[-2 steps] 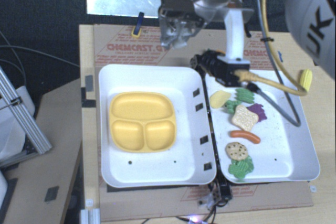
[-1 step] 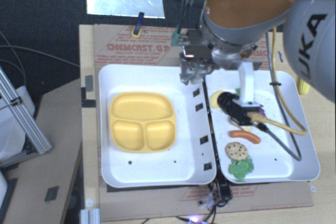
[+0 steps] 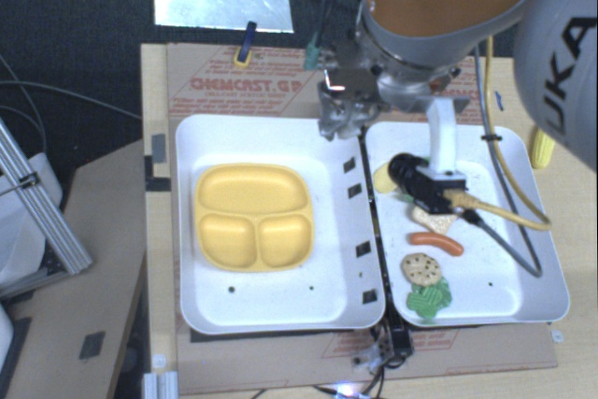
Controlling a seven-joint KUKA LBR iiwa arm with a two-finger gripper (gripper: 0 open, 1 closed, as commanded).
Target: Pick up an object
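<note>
The claw [image 3: 348, 121] hangs over the back edge of the right bin [image 3: 533, 294], near the divide between the bins; whether it is spread or pressed together cannot be told. In that bin's middle lie a sausage [image 3: 435, 243], a cookie [image 3: 421, 269] and a green broccoli piece [image 3: 429, 298]. Left of that bin, a yellow divided plate [image 3: 253, 216] sits in the left bin [image 3: 215, 304].

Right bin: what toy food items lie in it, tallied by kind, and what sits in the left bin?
Right bin:
Hot dog: 1
Cookie: 1
Green leafy piece: 1
Cracker, partly hidden: 1
Left bin:
Yellow divided plate: 1
Total: 5
</note>
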